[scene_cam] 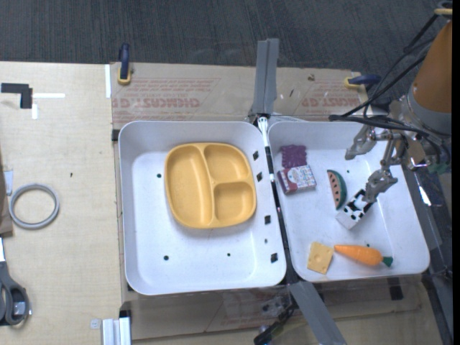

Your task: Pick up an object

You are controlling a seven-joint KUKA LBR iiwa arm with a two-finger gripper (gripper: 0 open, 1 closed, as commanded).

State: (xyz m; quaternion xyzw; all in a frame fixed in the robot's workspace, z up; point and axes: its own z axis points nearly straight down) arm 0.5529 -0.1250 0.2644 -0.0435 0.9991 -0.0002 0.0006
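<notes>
The right bin (410, 261) holds a black-and-white spotted block (351, 213), a watermelon slice (336, 187), a purple grape bunch (292, 154), a small pink-labelled box (297, 179), a cheese wedge (320, 257) and a carrot (361, 255). My gripper (361, 172) hangs over the right part of this bin, open, with nothing between its fingers. One fingertip (371, 190) sits just above the upper right corner of the spotted block; whether it touches is unclear. The watermelon slice lies just left of the gripper.
A yellow divided plate (210, 184) lies in the left bin (144, 264). On the bench at far left are a grey tape roll (32, 205) and scissors (11, 302). Cables run to the arm at upper right. A grey divider bar (266, 77) stands between the bins.
</notes>
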